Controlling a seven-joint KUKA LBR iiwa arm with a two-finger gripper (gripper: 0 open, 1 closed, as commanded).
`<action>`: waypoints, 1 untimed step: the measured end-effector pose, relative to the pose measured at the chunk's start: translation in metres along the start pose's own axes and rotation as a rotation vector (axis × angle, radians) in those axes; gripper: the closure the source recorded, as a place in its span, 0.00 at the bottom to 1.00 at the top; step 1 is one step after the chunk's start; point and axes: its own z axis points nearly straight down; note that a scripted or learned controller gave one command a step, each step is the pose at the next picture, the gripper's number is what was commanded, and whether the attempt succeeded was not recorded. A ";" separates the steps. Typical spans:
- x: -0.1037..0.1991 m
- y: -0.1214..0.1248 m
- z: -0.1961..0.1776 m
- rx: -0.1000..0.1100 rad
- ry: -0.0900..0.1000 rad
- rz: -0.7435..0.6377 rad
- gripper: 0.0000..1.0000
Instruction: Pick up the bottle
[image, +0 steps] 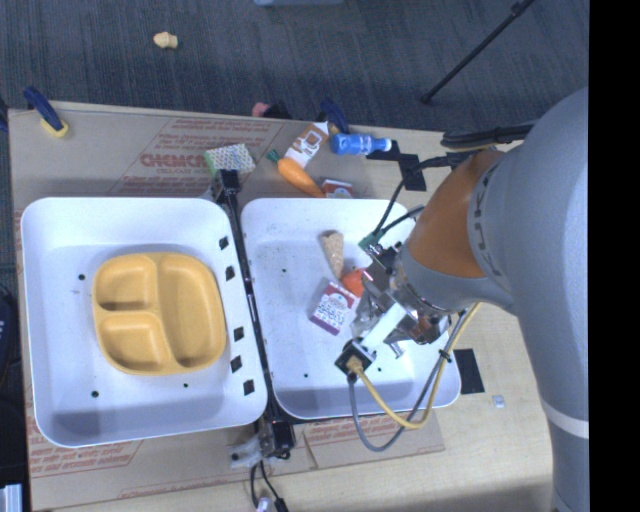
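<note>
Clutter sits in two places: inside the right bin (290, 390) and on the desk (130, 150) just behind it. The bottle (358, 145), blue with a pale cap end, lies on its side on the desk beyond the right bin's far rim, outside both bins. Beside it to the left lie a small white and orange carton (307, 143) and an orange carrot-like piece (299, 177), with a small red and white item (337, 186) touching the rim. A speckled green and white packet (229, 158) rests near the top of the divider between the bins.

The gripper (375, 315) hangs low over the middle of the right bin, well apart from the bottle, with the arm's orange band (445, 225) above it. Whether its tips are apart or together cannot be told, as wrist hardware and cables hide them. Just left of it lie a purple and white packet (332, 306), an orange item (352, 282) and a tan cone-shaped piece (332, 250), all close together. A yellow cable (400, 415) loops over the bin's near rim.

The left bin (50, 330) holds a yellow divided plate (160, 312).
</note>
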 end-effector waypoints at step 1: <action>-0.058 0.082 -0.006 0.001 0.000 0.394 1.00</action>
